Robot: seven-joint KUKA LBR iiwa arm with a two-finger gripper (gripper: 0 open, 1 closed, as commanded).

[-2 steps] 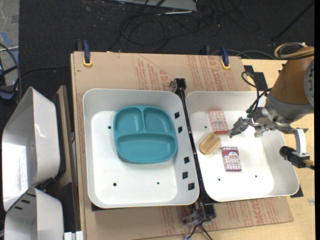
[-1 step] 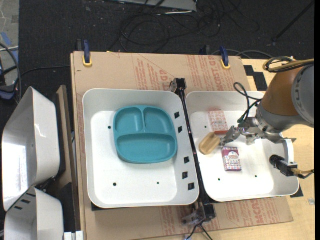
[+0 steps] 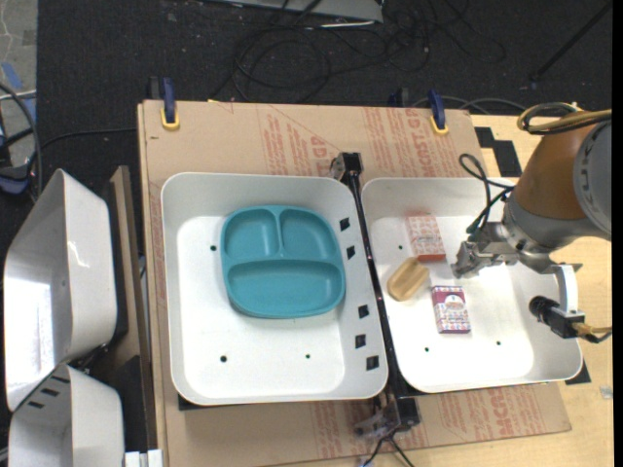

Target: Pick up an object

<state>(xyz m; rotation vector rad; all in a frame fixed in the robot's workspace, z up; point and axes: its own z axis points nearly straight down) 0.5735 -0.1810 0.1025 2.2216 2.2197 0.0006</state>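
White plastic bins are set side by side on a cardboard-covered bench printed with red lettering too faint to be read. A teal divided plate is seen in the left bin. In the right bin, a tan block lies centre-left, a pink packet at twelve o'clock, a patterned card box at five o'clock; their labels cannot be read. The gripper is lowered at three o'clock of the block; its opening cannot be told.

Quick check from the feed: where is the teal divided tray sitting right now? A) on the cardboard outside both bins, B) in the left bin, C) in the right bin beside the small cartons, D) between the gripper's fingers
B: the teal divided tray lies flat inside the left bin, while the gripper hangs over the right bin.
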